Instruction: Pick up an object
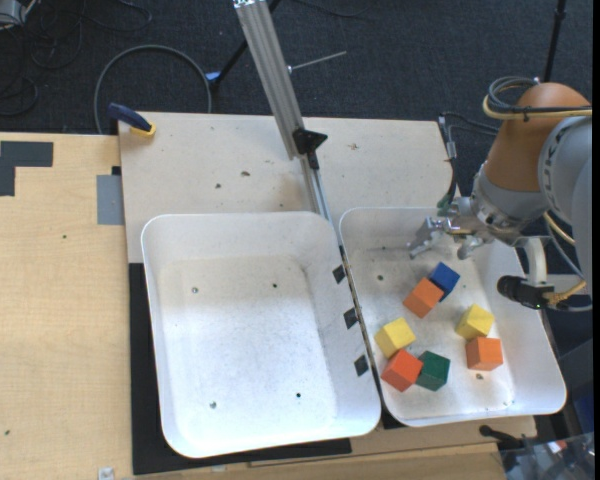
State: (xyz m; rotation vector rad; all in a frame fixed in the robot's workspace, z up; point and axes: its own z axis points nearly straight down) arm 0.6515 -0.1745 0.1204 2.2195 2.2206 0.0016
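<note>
Several small cubes lie in the right bin [375, 230]. A blue cube [444, 276] touches an orange cube [423, 296] near the bin's middle. Further forward are a yellow cube [395, 335], a second yellow cube [474, 321], an orange cube [484, 353], a red-orange cube [403, 369] and a green cube [433, 370]. My gripper [442, 250] hangs over the back of the right bin, just behind the blue cube. It is open, its two metal fingers spread, with nothing between them.
The left bin [180, 230] sits beside the right one, black clips along the shared wall. A slanted aluminium bar [275, 73] rises from the bench behind the bins. The arm's orange band [540, 118] and cables are at the right.
</note>
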